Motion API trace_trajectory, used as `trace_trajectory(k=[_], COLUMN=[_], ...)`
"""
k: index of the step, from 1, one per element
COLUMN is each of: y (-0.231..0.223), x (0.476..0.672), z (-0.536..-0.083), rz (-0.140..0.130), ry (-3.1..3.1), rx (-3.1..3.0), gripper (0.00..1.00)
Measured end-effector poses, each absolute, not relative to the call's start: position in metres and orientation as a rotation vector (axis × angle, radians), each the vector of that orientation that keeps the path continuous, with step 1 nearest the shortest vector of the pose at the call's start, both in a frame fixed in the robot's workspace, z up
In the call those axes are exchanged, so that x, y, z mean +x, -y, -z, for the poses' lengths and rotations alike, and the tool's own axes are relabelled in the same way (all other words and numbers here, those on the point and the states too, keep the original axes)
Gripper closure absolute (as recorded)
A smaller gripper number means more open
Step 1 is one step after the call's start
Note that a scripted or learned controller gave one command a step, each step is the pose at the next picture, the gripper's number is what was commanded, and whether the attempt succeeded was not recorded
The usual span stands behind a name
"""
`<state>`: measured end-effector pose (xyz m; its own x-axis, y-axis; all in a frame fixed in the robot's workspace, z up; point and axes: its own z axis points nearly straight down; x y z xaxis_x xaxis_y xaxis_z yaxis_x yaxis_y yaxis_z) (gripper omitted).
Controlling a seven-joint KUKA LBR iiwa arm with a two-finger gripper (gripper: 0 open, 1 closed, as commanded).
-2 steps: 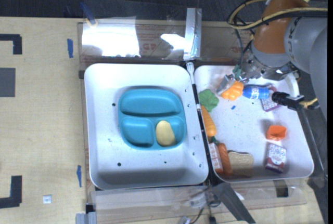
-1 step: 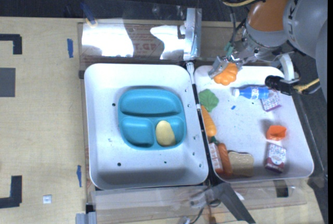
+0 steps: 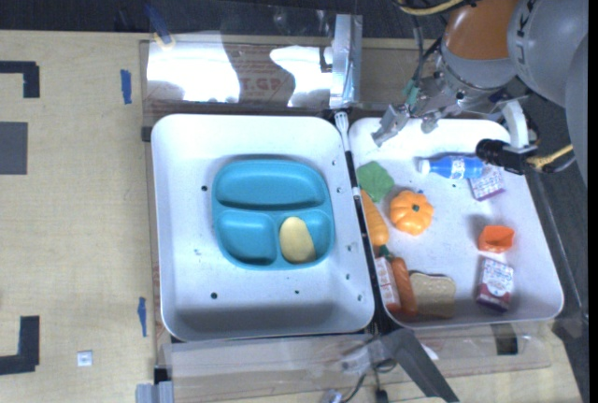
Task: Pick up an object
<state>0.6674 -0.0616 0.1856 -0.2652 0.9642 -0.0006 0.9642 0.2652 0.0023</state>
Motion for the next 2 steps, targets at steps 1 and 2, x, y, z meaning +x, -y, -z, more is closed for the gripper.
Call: trace_trajectory(k=[1, 2], y=[0.1, 0.099], x=[0.61, 0.58], z=[-0.108, -0.088], rz=[0.005, -0.006], ry=[-2.581, -2.547], rx=[1.798, 1.829], gripper=[0.0, 0.0])
